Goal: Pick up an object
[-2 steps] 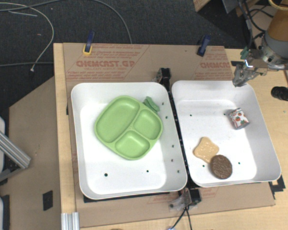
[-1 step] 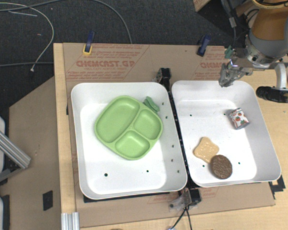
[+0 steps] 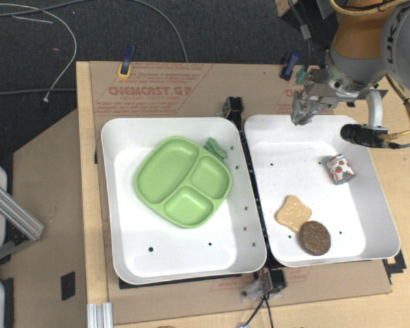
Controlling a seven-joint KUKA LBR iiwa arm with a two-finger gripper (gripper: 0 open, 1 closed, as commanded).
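Gripper (image 3: 302, 115): hangs over the far rim of the right bin, below the grey wrist and orange band; whether it is released or clenched cannot be told at this angle, and nothing shows between its tips.
Right bin (image 3: 369, 244): shallow white tray under the gripper, with three small things in it, all well apart from the gripper.
Packet (image 3: 339, 169): small white wrapped piece with red and green print, lying tilted near the bin's right wall — the nearest thing to the gripper.
Biscuit (image 3: 292, 212): pale tan, toast-shaped piece toward the bin's near side.
Brown disc (image 3: 315, 238): dark round cookie-like piece, touching or just beside the tan biscuit on its near right.
Left bin (image 3: 123, 251): second shallow white tray, side by side with the first.
Green plate (image 3: 183, 181): light green plastic plate with three compartments, resting in the left bin's middle; a small darker green piece (image 3: 216, 148) lies at its far right edge.
Desk (image 3: 96, 87): brown cardboard sheet with red print under both bins.
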